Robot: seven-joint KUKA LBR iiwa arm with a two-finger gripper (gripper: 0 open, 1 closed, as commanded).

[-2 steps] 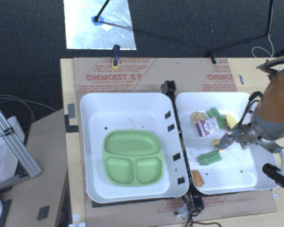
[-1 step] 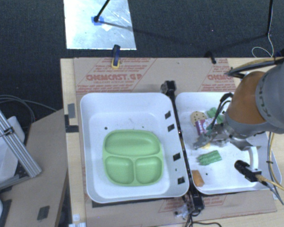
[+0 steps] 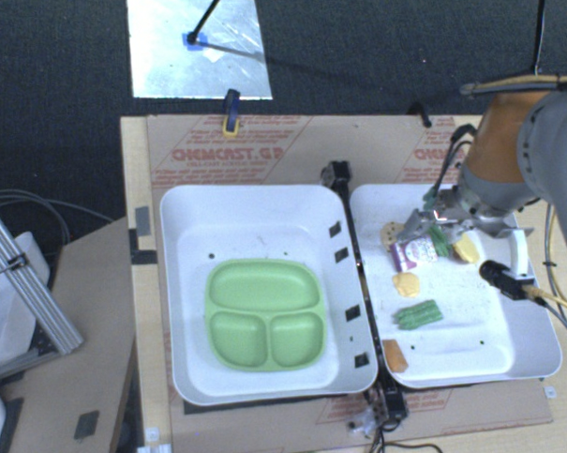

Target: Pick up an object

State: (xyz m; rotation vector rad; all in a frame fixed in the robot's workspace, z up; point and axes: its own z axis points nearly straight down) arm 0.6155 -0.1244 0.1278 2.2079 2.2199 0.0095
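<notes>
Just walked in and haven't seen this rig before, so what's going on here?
A grey robot arm with an orange band reaches in from the right, its gripper down in the right bin, over a small pile of toy food. Right by it lies a purple and white packet, with a yellow piece, a green piece and an orange piece scattered nearer the front. Nothing looks lifted yet. The left bin holds a green divided tray.

The green three-compartment plastic tray [image 3: 265, 313] lies in the left shallow white bin [image 3: 184, 211]; the green ridged toy [image 3: 418, 314] lies in the right shallow white bin [image 3: 514, 352]
</notes>
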